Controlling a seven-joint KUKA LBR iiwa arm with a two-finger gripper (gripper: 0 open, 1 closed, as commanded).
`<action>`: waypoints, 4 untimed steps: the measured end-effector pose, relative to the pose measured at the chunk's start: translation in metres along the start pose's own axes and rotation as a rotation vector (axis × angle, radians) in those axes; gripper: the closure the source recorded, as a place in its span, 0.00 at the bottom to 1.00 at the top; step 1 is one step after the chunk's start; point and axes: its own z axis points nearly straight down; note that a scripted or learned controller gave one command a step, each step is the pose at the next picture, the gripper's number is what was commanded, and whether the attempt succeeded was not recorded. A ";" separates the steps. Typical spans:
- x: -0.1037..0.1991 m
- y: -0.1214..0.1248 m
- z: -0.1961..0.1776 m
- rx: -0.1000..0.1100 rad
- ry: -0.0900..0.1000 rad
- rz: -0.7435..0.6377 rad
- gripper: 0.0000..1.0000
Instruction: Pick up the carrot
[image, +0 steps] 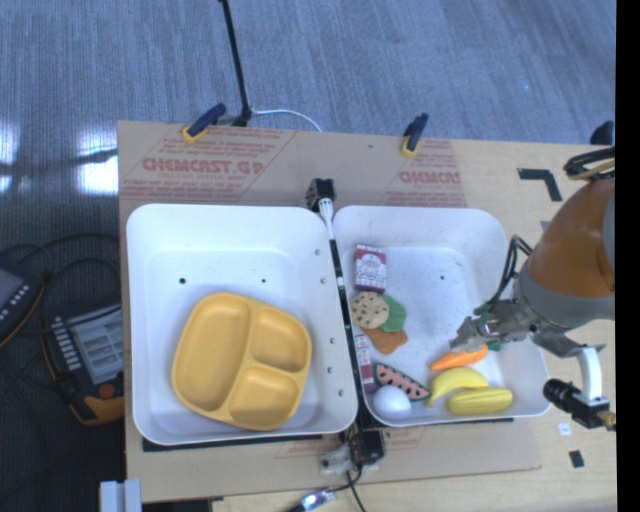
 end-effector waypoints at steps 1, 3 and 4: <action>0.002 0.001 -0.008 0.002 0.000 -0.002 1.00; -0.016 0.006 0.060 -0.023 -0.009 0.140 0.00; 0.037 0.082 0.031 -0.001 0.003 0.272 0.00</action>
